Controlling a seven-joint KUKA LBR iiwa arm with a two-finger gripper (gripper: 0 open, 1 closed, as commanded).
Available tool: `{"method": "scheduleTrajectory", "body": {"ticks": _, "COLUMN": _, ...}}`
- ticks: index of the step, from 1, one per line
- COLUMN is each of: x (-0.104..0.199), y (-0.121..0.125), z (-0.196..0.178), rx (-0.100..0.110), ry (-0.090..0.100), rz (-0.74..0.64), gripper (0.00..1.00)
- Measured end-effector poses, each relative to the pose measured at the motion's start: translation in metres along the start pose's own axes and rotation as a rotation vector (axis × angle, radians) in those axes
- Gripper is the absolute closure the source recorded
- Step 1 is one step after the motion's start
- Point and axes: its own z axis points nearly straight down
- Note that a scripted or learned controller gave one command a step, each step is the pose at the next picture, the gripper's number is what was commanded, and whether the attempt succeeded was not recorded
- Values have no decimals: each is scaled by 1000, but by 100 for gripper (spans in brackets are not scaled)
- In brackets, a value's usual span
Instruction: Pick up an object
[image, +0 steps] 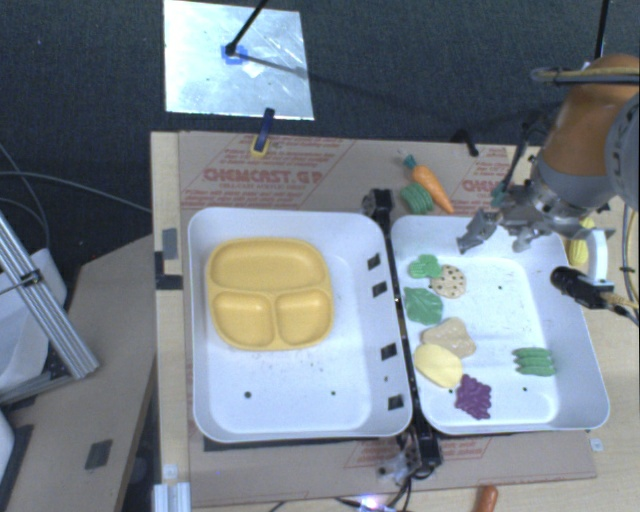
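Looking down on the bench (110, 300), we've got two white bins side by side. Over in the left bin (290, 400) sits a yellow divided plate (270, 292), on its own. Beyond the bins, a toy carrot (430, 182) and a green piece (417, 199) lie on the cardboard, just past the right bin (560, 400).

That right bin is where the pickings are: a green leafy piece (425, 266) touching a speckled cookie (449, 281), a darker green leaf (424, 305) below them, then a beige lump (452, 336) pressed against a yellow lemon-like piece (438, 365), with purple grapes (474, 397) just beside that. Green pea pods (534, 361) lie apart toward the bin's right side.

And the end effector (500, 233) hangs over the bin's far edge, released, fingers splayed, nothing between them. The cookie and leafy piece lie nearest, down and to its left, clear of it. The arm reaches in from the right, orange band (590, 125) high, wrist angled down toward the bin.
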Motion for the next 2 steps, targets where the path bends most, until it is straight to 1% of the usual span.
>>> {"method": "scheduleTrajectory", "body": {"ticks": 1, "x": 67, "y": -42, "z": -80, "rx": -5, "ry": 2, "rz": -7, "gripper": 0}}
{"method": "scheduleTrajectory", "body": {"ticks": 2, "x": 123, "y": -106, "z": -181, "rx": -8, "ry": 3, "rz": -8, "gripper": 0}}
